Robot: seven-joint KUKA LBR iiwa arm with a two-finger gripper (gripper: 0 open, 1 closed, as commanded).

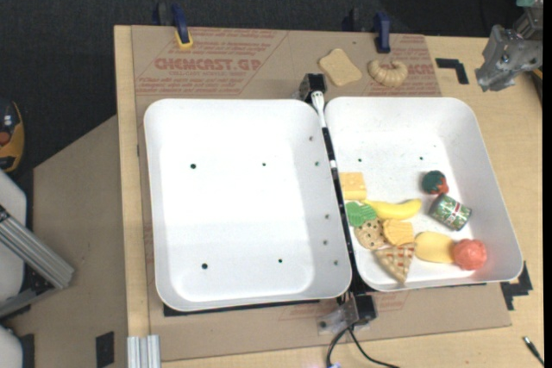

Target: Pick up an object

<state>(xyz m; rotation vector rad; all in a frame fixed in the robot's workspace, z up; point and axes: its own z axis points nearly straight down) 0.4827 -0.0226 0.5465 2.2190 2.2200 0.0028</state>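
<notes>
Several toy foods lie in the lower part of the right bin (405,121): a yellow cheese block (352,185), a green leafy piece (360,212), a banana (397,208), a chocolate-chip cookie (369,233), an orange cracker (398,232), a pizza slice (396,260), a lemon (434,247), a red tomato (469,253), a green can (450,212) and a red-and-green ball (434,182). My gripper (509,58) hangs at the view's upper right, outside the right bin's far right corner and well away from the foods.
The left bin (237,202) sits beside the right one. A toast slice (340,66) and a pastry ring (387,71) rest on the brown board behind the bins. Two clamps (181,26) hold the board's far edge.
</notes>
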